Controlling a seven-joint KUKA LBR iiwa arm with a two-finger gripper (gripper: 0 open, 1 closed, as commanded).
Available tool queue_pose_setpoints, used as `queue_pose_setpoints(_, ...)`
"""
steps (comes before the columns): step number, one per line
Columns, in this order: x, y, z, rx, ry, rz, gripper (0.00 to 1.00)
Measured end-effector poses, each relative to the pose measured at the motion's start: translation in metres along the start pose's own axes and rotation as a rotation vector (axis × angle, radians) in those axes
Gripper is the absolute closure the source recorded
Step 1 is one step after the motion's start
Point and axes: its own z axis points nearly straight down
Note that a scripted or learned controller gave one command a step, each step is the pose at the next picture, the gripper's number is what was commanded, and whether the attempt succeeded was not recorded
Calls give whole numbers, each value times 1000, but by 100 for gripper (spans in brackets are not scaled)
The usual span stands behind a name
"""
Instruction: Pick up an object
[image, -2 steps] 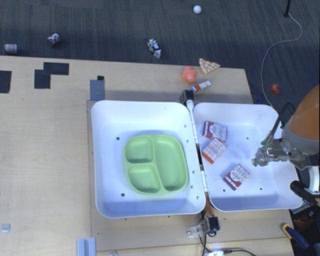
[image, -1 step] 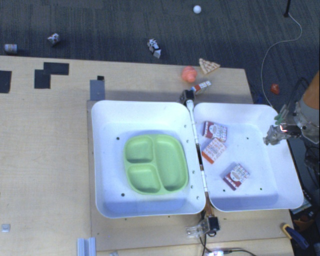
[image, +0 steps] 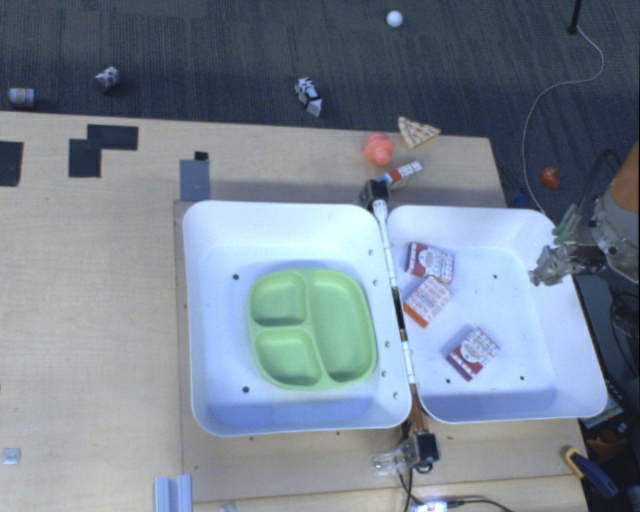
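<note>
Tool (image: 552, 268) sits at the right edge of the frame, over the right rim of the right bin (image: 560, 395). Too small and blurred here to read its opening, so cannot tell wide or narrow. Nothing visible in it.

Candidates are all in the right bin, left of the tool:
- upper packet (image: 431, 262), red/white, near the bin's upper-left corner, long axis roughly across the frame.
- middle packet (image: 427, 299), paler, just below the upper one and looks to be touching or nearly touching it, tilted on a diagonal, close to the divider between bins.
- lower packet (image: 472, 353), red/white, apart from the other two, mid-bin, tilted diagonal, running lower-left to upper-right.

Left bin (image: 205, 300) carries a green divided tray (image: 312, 328); far side from the tool.

Key relation: lower packet lies down-left of the tool and is the nearest of the three, with free floor all round it. My call: go for that one, closing across its short side. The upper pair is a worse bet, crowded together and tight to the divider.

Loose bits on the surface (image: 90, 330) above the bins (orange ball (image: 378, 149), pizza-slice toy (image: 418, 132)) lie outside the bins.
</note>
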Motion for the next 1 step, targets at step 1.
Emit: queue_pose_setpoints(1, 1, 2, -11, -4, -1, -5, 100)
